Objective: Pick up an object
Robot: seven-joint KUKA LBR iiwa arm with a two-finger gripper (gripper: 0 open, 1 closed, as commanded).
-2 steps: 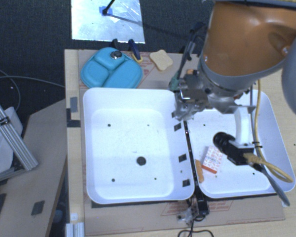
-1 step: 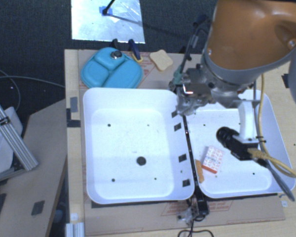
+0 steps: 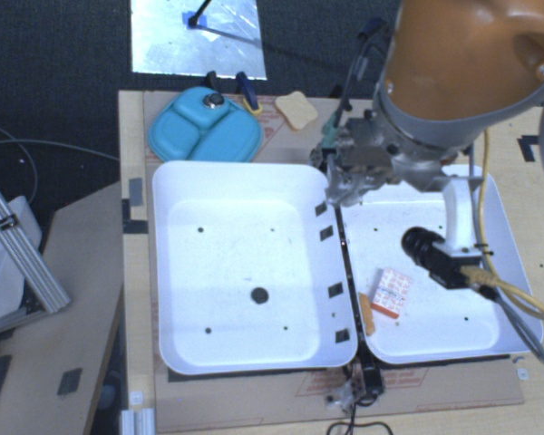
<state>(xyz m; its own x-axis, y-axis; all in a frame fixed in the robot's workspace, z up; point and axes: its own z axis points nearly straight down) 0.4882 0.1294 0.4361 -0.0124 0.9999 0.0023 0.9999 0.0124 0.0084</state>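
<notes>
Left bin [image 3: 177,270] lying bare but for a small dark disc [image 3: 259,294]. Gripper [image 3: 344,184] hovering over the divider, approach step, fingers' state unclear. Small orange-patterned box [image 3: 391,293] sitting in right bin [image 3: 435,344]; next move needs descent onto it.

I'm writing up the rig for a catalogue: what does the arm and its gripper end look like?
The arm has a wide, rounded orange band above a grey ring. Below it sits a cluttered silver-grey metal gripper assembly. Dark cables run up beside it, with a small green fitting near the wrist.
</notes>
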